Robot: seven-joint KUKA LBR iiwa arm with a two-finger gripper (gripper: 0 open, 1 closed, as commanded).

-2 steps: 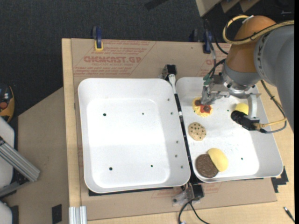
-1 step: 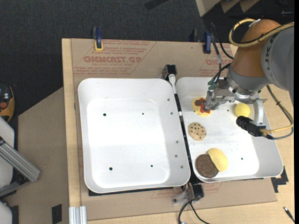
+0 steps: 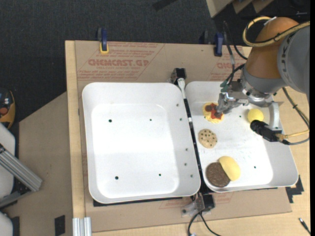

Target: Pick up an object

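Observation:
My gripper (image 3: 221,105) hangs low over the right bin (image 3: 256,178), right at a small red and yellow toy (image 3: 213,112) near the bin's upper left. Its fingertips reach down onto the toy's right side. A chocolate-chip cookie (image 3: 207,138) lies just below that toy. A yellow ball-like piece (image 3: 255,115) sits to the right, under the arm. At the bin's lower left a dark brown round cookie (image 3: 217,175) touches a yellow oval piece (image 3: 230,167).
The left bin (image 3: 98,132) lies beside the right one, with a black divider strip (image 3: 189,127) between them. A black cable connector (image 3: 265,130) hangs from the wrist over the right bin. Blue clamps (image 3: 103,39) hold the cardboard at the back.

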